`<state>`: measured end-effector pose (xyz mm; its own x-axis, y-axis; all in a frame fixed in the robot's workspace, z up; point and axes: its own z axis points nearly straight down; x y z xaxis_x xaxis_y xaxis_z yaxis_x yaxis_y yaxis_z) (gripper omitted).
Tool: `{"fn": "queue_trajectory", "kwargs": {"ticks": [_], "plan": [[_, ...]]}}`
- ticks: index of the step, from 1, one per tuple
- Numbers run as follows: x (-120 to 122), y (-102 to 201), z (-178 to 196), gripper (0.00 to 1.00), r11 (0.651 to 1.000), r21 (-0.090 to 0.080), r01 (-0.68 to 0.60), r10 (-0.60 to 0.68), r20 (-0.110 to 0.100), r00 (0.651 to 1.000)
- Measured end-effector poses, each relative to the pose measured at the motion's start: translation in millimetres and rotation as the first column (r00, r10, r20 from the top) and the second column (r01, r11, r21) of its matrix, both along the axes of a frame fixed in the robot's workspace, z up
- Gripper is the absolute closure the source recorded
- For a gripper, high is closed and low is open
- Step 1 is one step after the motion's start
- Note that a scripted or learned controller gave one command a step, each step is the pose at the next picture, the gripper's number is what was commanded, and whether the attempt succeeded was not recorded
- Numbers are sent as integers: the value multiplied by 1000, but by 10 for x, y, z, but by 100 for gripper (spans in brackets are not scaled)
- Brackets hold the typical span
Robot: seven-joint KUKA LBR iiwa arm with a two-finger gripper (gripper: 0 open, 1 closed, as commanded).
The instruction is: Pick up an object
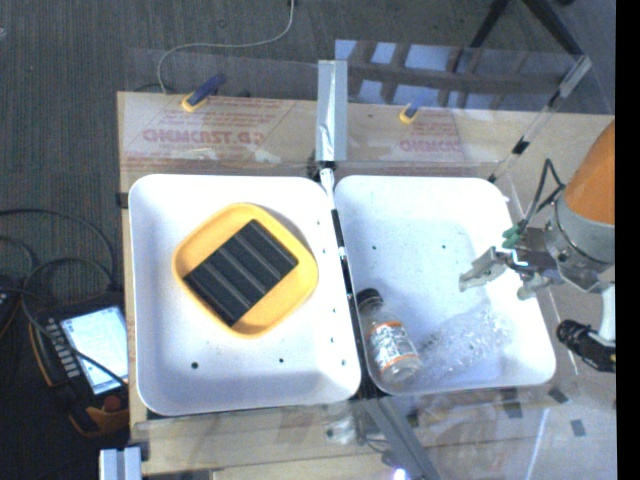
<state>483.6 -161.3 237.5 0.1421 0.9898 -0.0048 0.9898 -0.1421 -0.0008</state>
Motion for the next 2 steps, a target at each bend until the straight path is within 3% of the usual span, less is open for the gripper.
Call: {"fn": "queue_trajectory", "kwargs": {"ticks": [1,2], "plan": [[12,492,-1046,0,999,-6,-42,42,7,999],[141,806,-541,0,1000,3,19,-19,0,1000]]}}
